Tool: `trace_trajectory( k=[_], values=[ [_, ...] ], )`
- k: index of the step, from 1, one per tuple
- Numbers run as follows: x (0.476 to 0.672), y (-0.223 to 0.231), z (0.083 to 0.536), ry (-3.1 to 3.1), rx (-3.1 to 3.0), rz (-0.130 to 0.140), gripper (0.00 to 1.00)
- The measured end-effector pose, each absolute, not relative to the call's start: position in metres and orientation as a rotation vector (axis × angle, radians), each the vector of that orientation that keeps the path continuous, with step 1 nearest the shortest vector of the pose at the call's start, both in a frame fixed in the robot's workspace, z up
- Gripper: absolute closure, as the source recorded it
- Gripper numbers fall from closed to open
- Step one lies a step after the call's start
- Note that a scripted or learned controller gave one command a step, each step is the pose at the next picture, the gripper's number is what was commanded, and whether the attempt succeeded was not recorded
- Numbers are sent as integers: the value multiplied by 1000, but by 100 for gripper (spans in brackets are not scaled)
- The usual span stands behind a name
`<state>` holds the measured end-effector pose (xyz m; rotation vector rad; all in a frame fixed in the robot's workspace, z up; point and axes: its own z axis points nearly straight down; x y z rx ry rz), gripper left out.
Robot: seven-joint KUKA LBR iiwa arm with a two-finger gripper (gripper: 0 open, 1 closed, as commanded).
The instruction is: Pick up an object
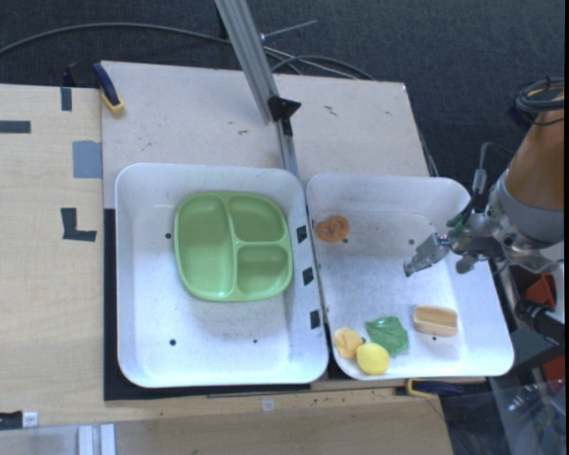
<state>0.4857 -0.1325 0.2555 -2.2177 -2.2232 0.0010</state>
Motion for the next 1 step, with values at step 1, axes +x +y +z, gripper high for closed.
trace_trajectory(
  k=[1],
  values=[
    [486,-133,256,-2223,-2218,1,0]
  ],
)
